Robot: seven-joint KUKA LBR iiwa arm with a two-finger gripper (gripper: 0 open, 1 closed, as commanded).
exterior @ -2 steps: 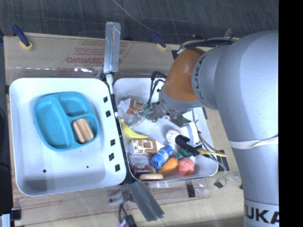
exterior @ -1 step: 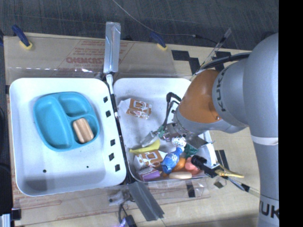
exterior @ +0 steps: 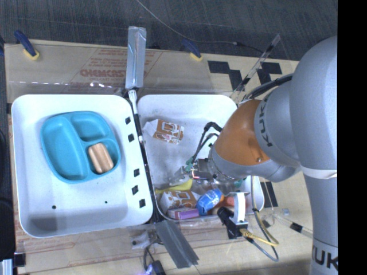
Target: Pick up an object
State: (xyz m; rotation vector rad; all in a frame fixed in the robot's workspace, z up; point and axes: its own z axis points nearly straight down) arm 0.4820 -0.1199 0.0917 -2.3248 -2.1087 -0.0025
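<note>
Fingers of your gripper (exterior: 192, 173) are hidden under the wrist; I cannot tell their spread. Just below them, the blue bottle (exterior: 210, 200) looks light, rigid, slippery: grasp its middle.

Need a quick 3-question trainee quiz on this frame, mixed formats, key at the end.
1. True or false: the tan cylinder lies in a compartment of the blue divided plastic tray.
2. Multiple choice: the blue divided plastic tray sits in which shallow white bin? A) the left bin B) the right bin C) neither, it sits on the bench
3. Fill in: the arm's orange band hangs over the ____ bin.

Key: 1 true; 2 A; 3 right. In that bin also lie a small white packet with brown print and, near its lower edge, a purple flat packet.
</note>
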